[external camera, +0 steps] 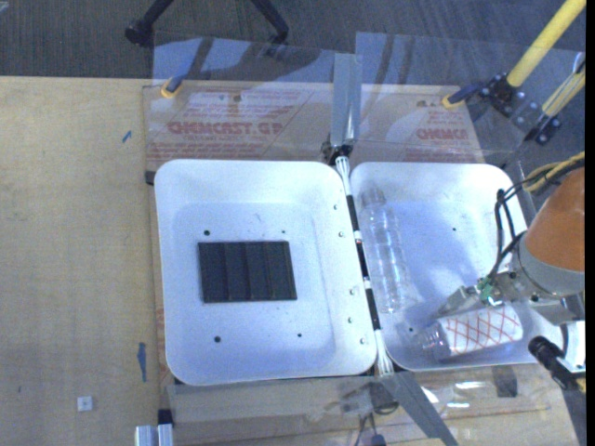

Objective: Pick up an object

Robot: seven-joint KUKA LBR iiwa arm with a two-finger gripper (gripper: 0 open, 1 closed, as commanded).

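The end effector (476,294) hangs low in the right bin (483,179); its grip state cannot be told. A checkered bottle (476,331) lies just below it, long axis running left-right. A clear bottle (386,258) lies to its left, lengthwise along the bin's left wall.

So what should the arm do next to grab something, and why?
Probably ease the gripper down and slightly left onto the red-and-white checked bottle. The gripper sits just above that bottle's upper edge in the right bin, while the clear bottle lies farther off along the divider.
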